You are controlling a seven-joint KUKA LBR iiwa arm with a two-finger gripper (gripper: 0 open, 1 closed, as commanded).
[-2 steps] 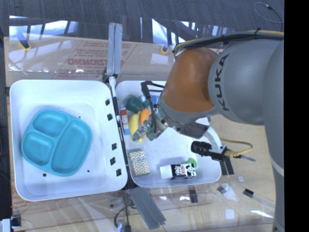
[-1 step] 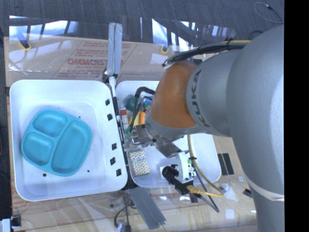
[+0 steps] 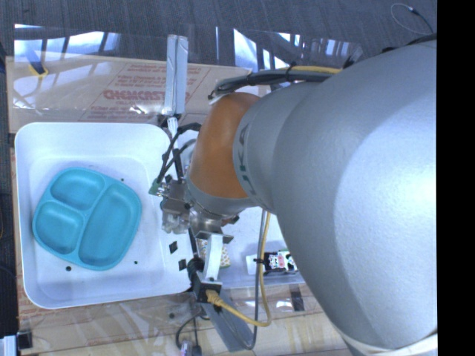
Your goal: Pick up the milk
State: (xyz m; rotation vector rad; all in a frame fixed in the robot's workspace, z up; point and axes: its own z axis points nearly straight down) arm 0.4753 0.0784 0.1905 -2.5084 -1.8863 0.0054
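The grey arm (image 3: 356, 199) comes in from the right and covers most of the right bin (image 3: 256, 273), so only a small bare part of this bin's white floor shows, low and just right of the middle. The orange band (image 3: 219, 150) above the wrist sits over the wall between the two bins. Below the band, the wrist and the tool (image 3: 202, 254) point down toward the near edge of the desk (image 3: 111, 321). Black cables and a yellow cable (image 3: 261, 273) run along the wrist. The tool is seen from above and its parts are mixed with cables and brackets, so I cannot tell how far it is open, and I cannot tell if it has hold of anything.

Just right of the tool, on the floor of the right bin, lies a small carton (image 3: 277, 262) with black, white and a little red print. It is probably the milk, but it is small and partly hidden by the arm, so I am not sure. It lies near the tool and does not seem to touch it.

In the left bin (image 3: 44, 143) a blue divided plate (image 3: 87, 217) with three compartments lies flat, left of the middle. Some small dark specks lie on the white floor near it.

Behind the bins, a brown cardboard sheet (image 3: 111, 91) with red print lies on the desk.
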